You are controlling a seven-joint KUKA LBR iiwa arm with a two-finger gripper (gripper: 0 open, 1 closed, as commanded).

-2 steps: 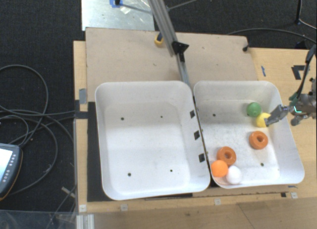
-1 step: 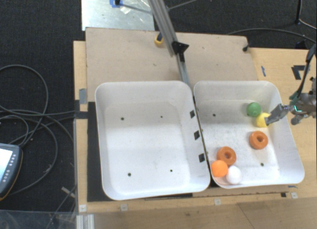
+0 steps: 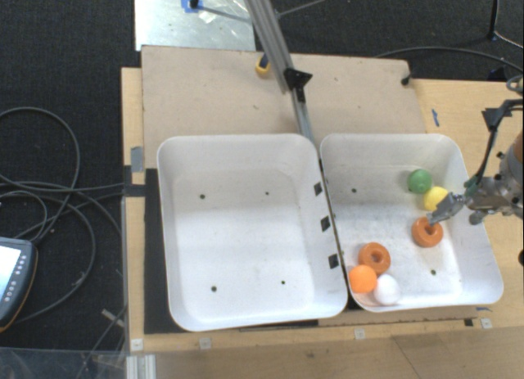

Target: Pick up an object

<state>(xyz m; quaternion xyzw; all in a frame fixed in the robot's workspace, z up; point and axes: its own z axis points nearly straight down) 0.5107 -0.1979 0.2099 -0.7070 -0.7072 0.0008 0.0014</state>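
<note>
We find the gripper [image 3: 444, 211] low in the right bin [image 3: 393, 152], tips at the orange ring [image 3: 426, 232]; whether they are spread or pinching we cannot tell. Just beside lie a yellow ball [image 3: 435, 198] and green ball [image 3: 419, 180]. We judge the ring light, soft, likely foam; best pinched across its rim.

The two shallow white bins, left [image 3: 246, 230] and right [image 3: 393, 164], look like smooth moulded plastic with a soft sheen. Under them the pale brown tabletop [image 3: 205, 91] reads as matt board, fibre or wood. The long grey pole [image 3: 270, 29] crossing the far side looks like brushed metal. The small green ball [image 3: 420, 180] and orange ring [image 3: 375, 256] appear matt, perhaps foam or soft plastic. The dark floor [image 3: 65, 42] looks like rough carpet.
</note>
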